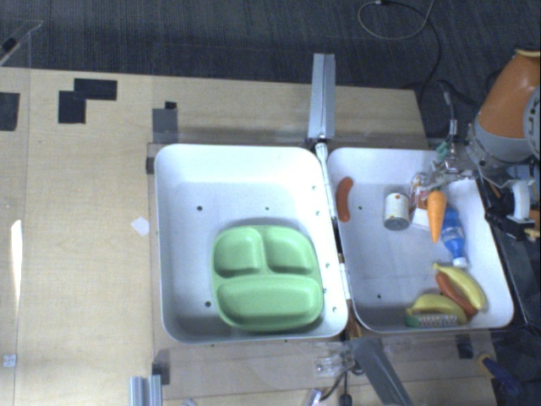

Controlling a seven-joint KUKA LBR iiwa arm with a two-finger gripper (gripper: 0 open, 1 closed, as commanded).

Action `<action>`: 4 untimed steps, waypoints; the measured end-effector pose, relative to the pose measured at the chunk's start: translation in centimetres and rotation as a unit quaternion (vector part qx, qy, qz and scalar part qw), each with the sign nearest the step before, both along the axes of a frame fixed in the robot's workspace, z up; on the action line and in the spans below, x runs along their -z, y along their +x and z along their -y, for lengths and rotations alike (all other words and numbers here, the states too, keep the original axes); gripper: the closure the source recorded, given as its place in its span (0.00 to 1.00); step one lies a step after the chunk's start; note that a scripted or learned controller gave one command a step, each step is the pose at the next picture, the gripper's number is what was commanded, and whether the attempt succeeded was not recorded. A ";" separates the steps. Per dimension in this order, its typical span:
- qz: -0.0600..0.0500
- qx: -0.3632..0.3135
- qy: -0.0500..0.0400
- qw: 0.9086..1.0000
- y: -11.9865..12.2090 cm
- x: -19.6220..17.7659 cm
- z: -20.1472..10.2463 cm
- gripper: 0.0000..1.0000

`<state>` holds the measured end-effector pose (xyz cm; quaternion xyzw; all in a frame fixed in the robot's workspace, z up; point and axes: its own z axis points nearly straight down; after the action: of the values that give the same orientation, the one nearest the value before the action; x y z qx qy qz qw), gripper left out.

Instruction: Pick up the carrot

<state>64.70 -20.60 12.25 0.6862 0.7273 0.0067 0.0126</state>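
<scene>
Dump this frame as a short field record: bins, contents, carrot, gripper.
left bin: holds a green divided tray
right bin: holds carrot, sausage, small can, blue bottle, banana, corn cob
carrot: upper right of right bin, narrow end pointing to the near edge
sausage: by the divider wall
small can: left of carrot
blue bottle: right beside carrot
banana: near right corner
corn cob: near edge
gripper: just above carrot's wide end; finger state unclear
</scene>
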 end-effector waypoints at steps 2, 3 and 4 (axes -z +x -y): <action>0.011 -0.037 -0.005 0.999 -0.4 0.7 0.3 0.00; 0.015 -0.042 -0.006 0.999 -1.0 0.4 0.2 0.00; 0.012 -0.022 -0.004 1.000 -3.9 0.7 0.3 0.00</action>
<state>60.84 -20.93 11.59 0.6696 0.7423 0.0120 0.0242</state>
